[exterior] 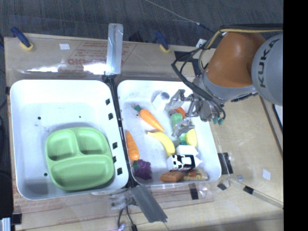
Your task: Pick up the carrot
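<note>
Carrot (151,120) in right bin (126,95) — "KUKA" arm (266,71)

Even overhead light brightens my view; glare flares on the clear plastic sheet (72,64) behind the left bin (19,129), shadows are soft, and small details blur.

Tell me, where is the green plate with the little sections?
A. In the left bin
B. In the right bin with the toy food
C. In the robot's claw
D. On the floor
A: the green plate lies flat in the left bin, while the carrot and banana lie in the right bin.
</note>
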You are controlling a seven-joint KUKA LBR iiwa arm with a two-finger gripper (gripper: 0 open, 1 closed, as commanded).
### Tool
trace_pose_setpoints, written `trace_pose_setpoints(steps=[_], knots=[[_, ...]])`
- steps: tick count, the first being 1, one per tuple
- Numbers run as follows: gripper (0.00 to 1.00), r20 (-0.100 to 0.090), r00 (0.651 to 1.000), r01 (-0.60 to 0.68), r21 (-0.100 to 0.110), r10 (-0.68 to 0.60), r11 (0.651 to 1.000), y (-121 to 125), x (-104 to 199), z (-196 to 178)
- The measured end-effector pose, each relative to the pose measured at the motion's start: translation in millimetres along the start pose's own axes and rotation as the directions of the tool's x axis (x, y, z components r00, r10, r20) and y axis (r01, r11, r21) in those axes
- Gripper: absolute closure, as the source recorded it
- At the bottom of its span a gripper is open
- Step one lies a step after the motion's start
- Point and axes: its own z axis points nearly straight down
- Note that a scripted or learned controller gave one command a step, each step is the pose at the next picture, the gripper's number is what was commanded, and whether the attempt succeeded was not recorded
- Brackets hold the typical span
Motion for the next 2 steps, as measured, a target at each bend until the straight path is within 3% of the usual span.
trace_pose_setpoints(steps=[1, 2], knots=[[0.00, -0.002, 0.999, -0.040, -0.002, 0.040, 0.999, 11.3, -5.6, 125.1], [0.00, -0.002, 0.999, -0.052, -0.003, 0.052, 0.999, 61.8, 11.1, 123.9]])
